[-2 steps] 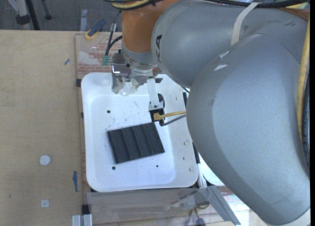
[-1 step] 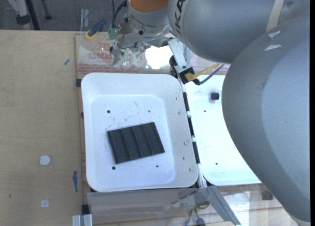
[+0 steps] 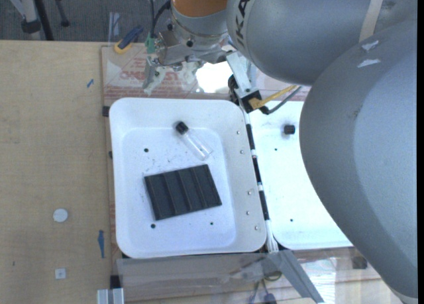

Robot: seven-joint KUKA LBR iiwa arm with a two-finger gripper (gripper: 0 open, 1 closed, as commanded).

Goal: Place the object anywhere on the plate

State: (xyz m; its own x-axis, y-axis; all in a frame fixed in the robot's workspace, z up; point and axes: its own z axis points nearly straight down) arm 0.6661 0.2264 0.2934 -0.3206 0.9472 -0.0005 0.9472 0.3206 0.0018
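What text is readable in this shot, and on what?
"KA" on the grey arm, the visible end of a larger logo; the rest is cut off by the arm's curve.
Faint reddish print on the mat behind the left bin: too blurred to read.
No text on the vial, the dark ridged plate or either bin.

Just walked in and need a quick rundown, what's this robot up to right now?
The grey arm's gripper hovers over the bench just beyond the left bin, holding nothing visible. In that bin a small clear vial with a black cap lies beside the dark ridged plate, not on it, so the placement isn't done.
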